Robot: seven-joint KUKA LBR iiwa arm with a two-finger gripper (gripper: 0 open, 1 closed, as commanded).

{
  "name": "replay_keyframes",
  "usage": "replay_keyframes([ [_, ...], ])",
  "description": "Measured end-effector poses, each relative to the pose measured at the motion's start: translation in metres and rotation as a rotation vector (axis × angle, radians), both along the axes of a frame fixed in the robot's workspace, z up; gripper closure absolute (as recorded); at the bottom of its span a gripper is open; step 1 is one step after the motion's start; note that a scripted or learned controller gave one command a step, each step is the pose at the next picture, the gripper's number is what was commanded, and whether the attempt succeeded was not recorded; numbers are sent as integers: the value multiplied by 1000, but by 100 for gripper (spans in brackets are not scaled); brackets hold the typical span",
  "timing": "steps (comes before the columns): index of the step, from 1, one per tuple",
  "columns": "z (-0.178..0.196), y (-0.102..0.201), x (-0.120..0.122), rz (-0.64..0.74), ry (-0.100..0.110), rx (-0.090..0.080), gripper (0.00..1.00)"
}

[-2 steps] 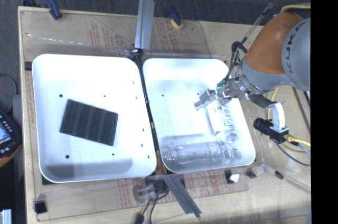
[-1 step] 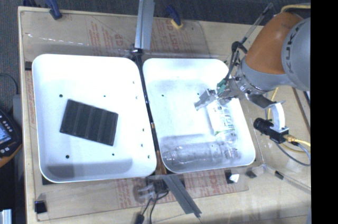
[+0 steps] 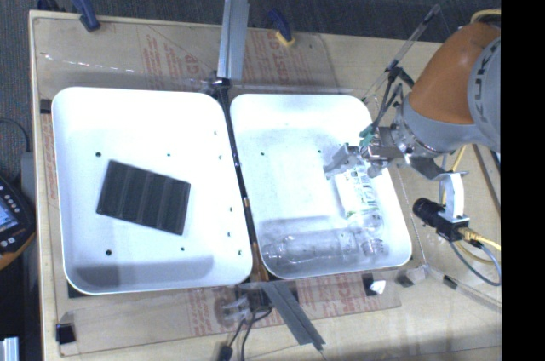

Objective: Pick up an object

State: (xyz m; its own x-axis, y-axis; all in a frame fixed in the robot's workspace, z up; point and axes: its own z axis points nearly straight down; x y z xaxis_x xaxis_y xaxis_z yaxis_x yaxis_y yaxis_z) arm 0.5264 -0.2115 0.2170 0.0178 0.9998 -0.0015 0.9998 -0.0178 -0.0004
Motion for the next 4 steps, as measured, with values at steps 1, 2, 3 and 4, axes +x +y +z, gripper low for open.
replay_keyframes([
  [1, 0, 0, 0, 0, 0, 0, 0],
  [2, 10, 0, 1, 6, -2, -1, 100],
  [3, 10, 0, 1, 6, -2, -1, 0],
  [4, 17, 3, 12, 103, 0, 0, 0],
])
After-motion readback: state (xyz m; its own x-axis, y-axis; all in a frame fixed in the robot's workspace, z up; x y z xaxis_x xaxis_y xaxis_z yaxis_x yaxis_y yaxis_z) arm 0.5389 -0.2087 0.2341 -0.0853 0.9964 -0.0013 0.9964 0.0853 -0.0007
